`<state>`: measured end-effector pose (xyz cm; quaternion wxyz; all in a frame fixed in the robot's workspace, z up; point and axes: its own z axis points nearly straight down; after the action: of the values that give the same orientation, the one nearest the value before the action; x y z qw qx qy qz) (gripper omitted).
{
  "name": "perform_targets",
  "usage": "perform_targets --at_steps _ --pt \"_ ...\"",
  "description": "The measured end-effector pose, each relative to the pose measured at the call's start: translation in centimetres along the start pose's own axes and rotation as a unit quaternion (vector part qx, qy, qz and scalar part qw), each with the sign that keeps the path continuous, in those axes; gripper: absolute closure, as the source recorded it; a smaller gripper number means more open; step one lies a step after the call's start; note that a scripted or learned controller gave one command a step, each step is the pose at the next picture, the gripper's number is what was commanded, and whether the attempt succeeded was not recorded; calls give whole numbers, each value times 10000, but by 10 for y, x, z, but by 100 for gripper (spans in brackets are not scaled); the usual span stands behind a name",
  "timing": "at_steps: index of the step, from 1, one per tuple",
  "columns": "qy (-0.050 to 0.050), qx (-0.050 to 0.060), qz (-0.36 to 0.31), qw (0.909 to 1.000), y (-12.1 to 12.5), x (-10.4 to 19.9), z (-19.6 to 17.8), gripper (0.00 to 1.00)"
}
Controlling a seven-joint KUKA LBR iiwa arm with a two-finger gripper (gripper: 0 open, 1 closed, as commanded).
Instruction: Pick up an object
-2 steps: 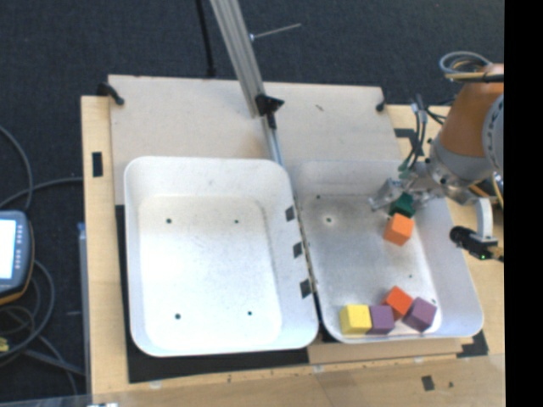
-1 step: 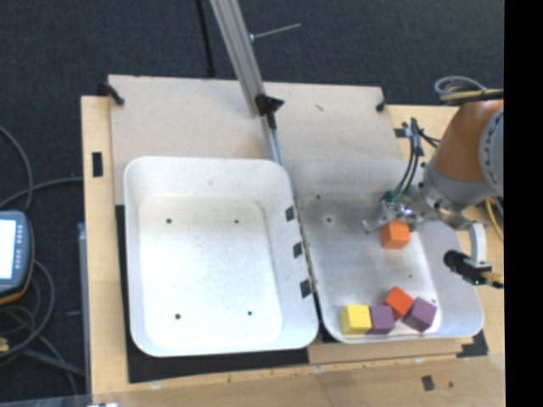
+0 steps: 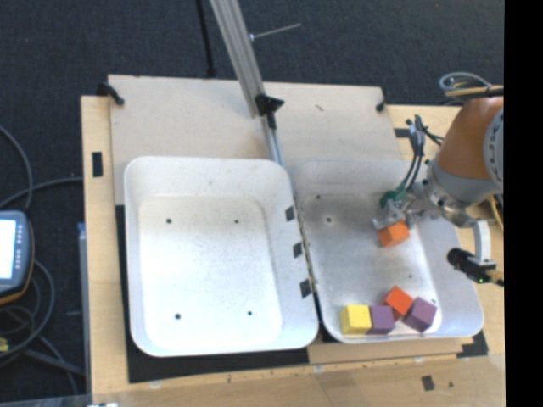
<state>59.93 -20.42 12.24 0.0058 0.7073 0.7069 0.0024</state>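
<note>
Yellow block (image 3: pixel 356 318), two purple blocks, orange block (image 3: pixel 399 299) along near rim (right bin (image 3: pixel 339 193)). Gripper (image 3: pixel 392 225) clamped on second orange block (image 3: pixel 394 235).

Matt, speckled white plastic bins (image 3: pixel 212 176) on a pale wooden bench (image 3: pixel 195 100); ribbed metal rail (image 3: pixel 237 41).

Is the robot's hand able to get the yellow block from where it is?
Probably yes. The yellow block sits at the near wall of the right bin, open from above, though a purple block touches its side. The hand is in the same bin.
</note>
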Motion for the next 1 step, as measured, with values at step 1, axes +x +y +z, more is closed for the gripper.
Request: perform_targets --at_steps 1 --pt "-37 -56 -12 10000 -17 39 17 100"
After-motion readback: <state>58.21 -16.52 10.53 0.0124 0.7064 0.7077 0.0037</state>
